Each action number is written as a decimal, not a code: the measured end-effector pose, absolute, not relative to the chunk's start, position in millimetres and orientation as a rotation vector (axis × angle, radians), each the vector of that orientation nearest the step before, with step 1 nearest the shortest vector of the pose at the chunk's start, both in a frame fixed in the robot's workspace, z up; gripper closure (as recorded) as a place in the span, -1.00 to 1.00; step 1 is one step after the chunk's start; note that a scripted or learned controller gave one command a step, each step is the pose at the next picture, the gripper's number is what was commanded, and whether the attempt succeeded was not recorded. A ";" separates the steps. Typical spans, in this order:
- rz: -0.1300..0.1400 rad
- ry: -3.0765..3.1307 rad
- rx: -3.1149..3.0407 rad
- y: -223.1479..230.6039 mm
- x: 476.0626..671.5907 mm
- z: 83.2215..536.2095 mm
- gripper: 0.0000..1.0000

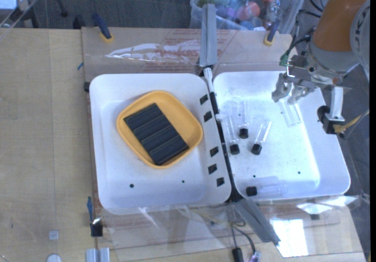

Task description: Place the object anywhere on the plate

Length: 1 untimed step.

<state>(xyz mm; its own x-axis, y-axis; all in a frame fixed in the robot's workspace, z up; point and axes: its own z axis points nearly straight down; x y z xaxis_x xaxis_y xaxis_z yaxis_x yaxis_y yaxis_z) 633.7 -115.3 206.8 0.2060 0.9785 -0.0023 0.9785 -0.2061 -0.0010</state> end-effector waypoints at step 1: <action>-0.003 1.979 2.439 -115.4 633.8 207.0 -1.00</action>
